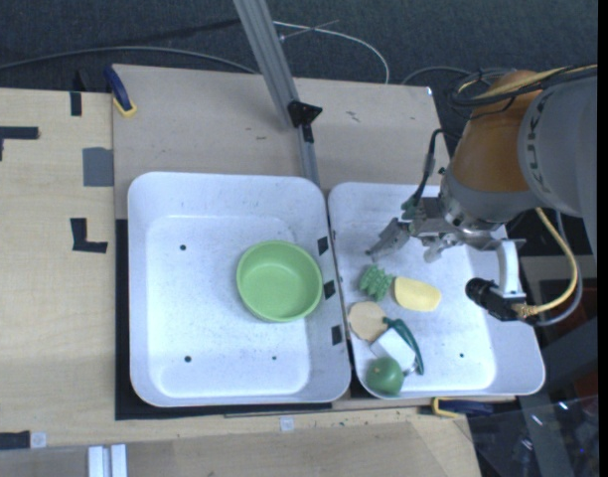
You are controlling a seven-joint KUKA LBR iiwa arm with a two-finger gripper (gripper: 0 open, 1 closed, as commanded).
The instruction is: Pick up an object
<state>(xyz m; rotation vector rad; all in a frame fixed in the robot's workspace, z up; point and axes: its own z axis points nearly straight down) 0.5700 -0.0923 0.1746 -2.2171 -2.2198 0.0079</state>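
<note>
Probably light, stiff and a little slick: the small yellow wedge-shaped plastic toy (417, 293), lying in the right-hand shallow white bin (503, 366), best taken across its narrower sides where two flat faces meet the fingers. Just left of that yellow wedge, a small green knobbly toy like a broccoli floret (375, 283), light too but lumpy, likely to squirm in a pinch. Below and left of the wedge, a round tan disc (365, 320), then a white block with a dark green strip (398, 346) and a green ball-like fruit (385, 375). Above the wedge and slightly left, hanging apart from it, the pincer (408, 241), fingers spread, nothing between them. Far left of the wedge, in the other bin, a light green round bowl (278, 281).
</note>
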